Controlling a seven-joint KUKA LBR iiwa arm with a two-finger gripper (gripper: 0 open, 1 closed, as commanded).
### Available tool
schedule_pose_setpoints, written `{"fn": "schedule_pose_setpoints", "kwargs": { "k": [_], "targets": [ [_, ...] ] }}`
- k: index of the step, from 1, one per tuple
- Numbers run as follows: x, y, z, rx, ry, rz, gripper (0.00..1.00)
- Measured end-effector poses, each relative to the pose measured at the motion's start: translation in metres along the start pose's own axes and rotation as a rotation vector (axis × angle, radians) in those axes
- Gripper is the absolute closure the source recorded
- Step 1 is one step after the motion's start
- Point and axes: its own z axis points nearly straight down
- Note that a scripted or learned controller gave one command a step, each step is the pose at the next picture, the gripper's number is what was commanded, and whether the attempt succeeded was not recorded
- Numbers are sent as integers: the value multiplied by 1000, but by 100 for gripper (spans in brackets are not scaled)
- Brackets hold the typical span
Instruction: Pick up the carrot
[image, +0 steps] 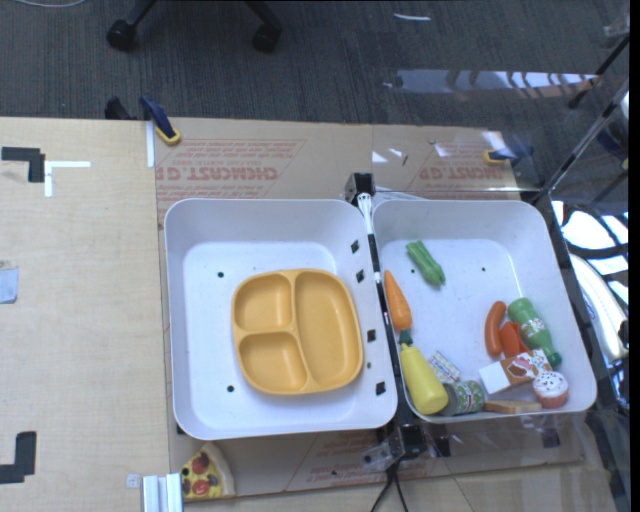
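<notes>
Carrot (397, 302) lying in the right bin (470, 225), centre-right of the frame, pressed close along that bin's left wall, orange body running up and down the picture with the green top at the lower end. Just below it, a yellow mustard bottle (422, 384), seemingly touching or nearly touching the green top. Up and to the right, well apart, a green pickle-like vegetable (425, 263). Further right, clustered at the lower right of the bin, a red sausage (494, 329), a green bottle (533, 330), a cupcake (550, 385) and other small play foods. In the left bin (190, 300), a yellow divided plate (297, 331). Cannot tell whether the hand is spread or pressed together. Task judged not yet begun: carrot flat on the bin floor, untouched. Main risk probably the wall: little room on the carrot's left side, so a straddle across its width likely to strike the rim or slide off. Second risk the mustard bottle: a descent placed too low in the frame likely to nudge or catch the bottle instead. Smooth, tapered, rounded body likely to squirt out of a pinch taken near the thin end. Safer bet a grip across the thicker middle, lined up with the wall.
</notes>
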Motion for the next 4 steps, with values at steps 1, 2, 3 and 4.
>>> {"fn": "schedule_pose_setpoints", "kwargs": {
  "k": [1, 2, 3, 4],
  "targets": [
    [2, -2, -8, 1, -1, -7, 100],
    [2, -1, -8, 1, -2, -6, 0],
    [-4, 9, 15, -1, 3, 5, 0],
    [-2, 8, 8, -1, -2, 0, 100]
  ]
}}
